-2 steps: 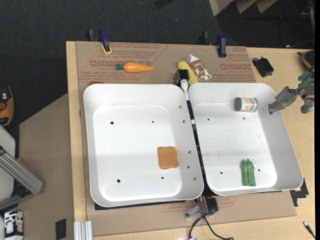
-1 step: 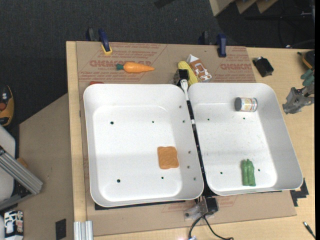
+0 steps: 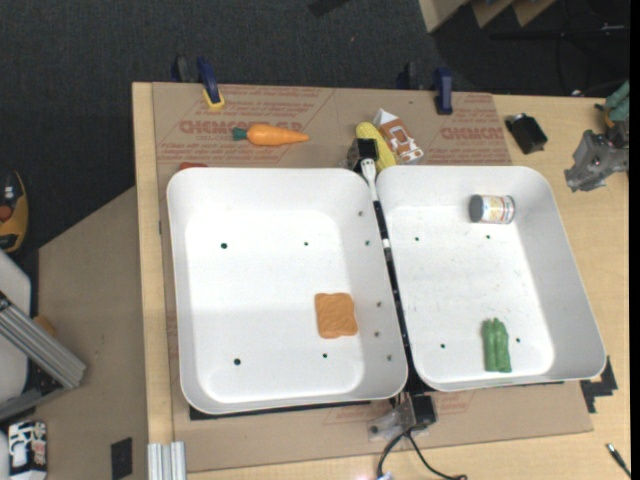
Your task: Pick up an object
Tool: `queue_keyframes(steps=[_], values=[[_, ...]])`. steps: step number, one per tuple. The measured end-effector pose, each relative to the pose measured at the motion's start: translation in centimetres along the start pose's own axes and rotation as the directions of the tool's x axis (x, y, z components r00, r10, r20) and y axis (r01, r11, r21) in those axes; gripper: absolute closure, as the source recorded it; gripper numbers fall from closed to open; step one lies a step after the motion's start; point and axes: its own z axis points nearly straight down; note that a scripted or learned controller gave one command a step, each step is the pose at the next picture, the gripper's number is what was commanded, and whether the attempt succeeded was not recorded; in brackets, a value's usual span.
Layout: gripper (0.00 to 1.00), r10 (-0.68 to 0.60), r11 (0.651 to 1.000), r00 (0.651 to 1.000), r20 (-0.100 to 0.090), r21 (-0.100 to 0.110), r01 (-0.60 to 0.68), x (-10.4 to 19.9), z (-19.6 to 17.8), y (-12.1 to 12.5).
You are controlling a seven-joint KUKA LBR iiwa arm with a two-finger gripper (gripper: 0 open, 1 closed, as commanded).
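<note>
Grey and metallic, the gripper [image 3: 596, 162] is seen at the right edge of the camera view, over the bare bench beyond the far right corner of the right bin. Whether it is open or closed, and whether anything is held in it, cannot be told.

A brown cardboard sheet [image 3: 300, 118] is spread under both bins and is pinned at its far edge by two blue clamps [image 3: 210, 84]. The left bin [image 3: 200, 268] and the right bin [image 3: 560, 288] are set side by side on it, with their inner rims touching.

The things that could be picked up are found inside the bins. An orange square piece [image 3: 335, 315] lies flat in the left bin, near its front right corner. A green toy [image 3: 496, 345], long and ridged, lies in the right bin close to the front rim. A small can [image 3: 492, 208] is seen on its side in the far part of the right bin, well apart from the green toy and nearer to the gripper than the other two.

Outside the bins, a toy carrot [image 3: 272, 136] lies on the cardboard behind the left bin. A yellow banana [image 3: 371, 140] and an orange-and-white packet [image 3: 401, 141] are placed just beside each other behind the seam between the bins. A black block [image 3: 526, 133] rests near the right bin's far right corner.
</note>
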Motion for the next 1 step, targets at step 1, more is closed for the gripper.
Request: queue_keyframes(steps=[1], values=[[1.00,0.002,1.000,1.000,-0.001,0.003,-0.002,4.65,-3.32,-2.26]])
